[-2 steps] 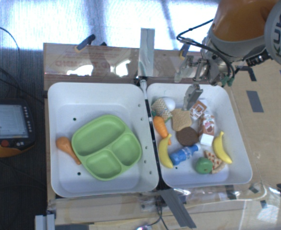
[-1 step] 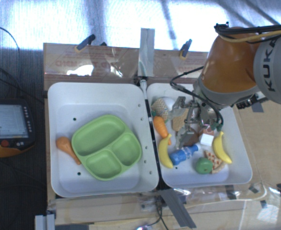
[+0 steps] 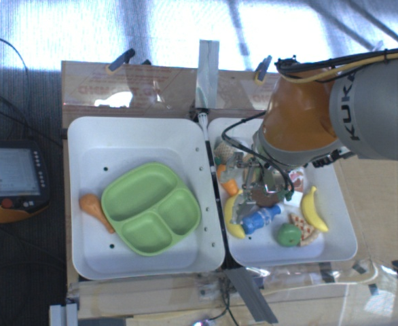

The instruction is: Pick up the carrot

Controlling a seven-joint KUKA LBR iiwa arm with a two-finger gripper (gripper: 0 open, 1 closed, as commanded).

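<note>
The carrot (image 3: 94,210), orange and tapered, lies in the left bin (image 3: 83,141) against the left edge of the green divided plate (image 3: 151,208). My gripper (image 3: 257,185) hangs low over the middle of the right bin (image 3: 338,240), among the toys there and well right of the carrot. The grey arm with its orange band (image 3: 301,117) covers the back of that bin.
Under and around the gripper in the right bin lie a blue bottle (image 3: 260,218), a small yellow banana (image 3: 234,226), a larger banana (image 3: 314,209), a green apple (image 3: 288,235), a pizza slice (image 3: 303,227) and a small orange piece (image 3: 231,187). A teach pendant (image 3: 12,178) sits off the bench at left.
</note>
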